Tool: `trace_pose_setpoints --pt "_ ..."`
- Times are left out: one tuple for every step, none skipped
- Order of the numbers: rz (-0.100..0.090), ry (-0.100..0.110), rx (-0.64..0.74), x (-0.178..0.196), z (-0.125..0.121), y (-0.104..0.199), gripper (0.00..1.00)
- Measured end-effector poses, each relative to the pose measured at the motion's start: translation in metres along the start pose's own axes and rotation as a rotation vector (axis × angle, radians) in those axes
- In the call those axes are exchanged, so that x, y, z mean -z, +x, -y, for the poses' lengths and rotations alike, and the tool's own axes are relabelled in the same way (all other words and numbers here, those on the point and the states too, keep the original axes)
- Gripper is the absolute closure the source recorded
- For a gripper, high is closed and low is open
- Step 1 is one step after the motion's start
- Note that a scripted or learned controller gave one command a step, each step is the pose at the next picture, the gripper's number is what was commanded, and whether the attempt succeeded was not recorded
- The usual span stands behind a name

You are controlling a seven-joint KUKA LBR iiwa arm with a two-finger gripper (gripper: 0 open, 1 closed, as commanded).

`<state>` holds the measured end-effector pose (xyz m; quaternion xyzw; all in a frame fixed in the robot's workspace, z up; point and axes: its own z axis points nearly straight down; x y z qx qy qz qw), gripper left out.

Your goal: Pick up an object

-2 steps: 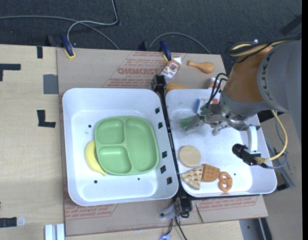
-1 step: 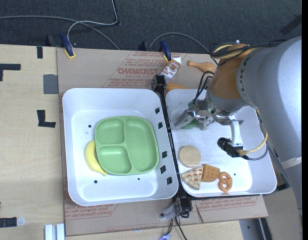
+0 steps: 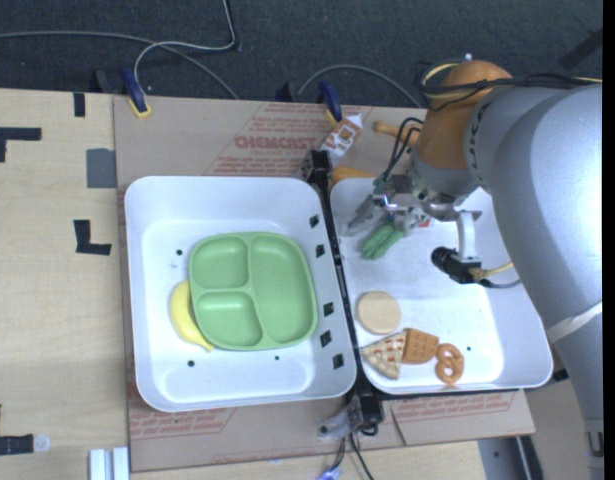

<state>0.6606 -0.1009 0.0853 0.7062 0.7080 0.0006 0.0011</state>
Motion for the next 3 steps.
trace_pose_setpoints --pt "-0.001 0.008 -0.002 -0.001 -0.007 0.002 0.0" --pt "0.002 0.001 -0.001 0.0 0.008 -0.003 0.0" --pt "0.002 0.001 0.0 0.01 0.007 -0.003 1.0"
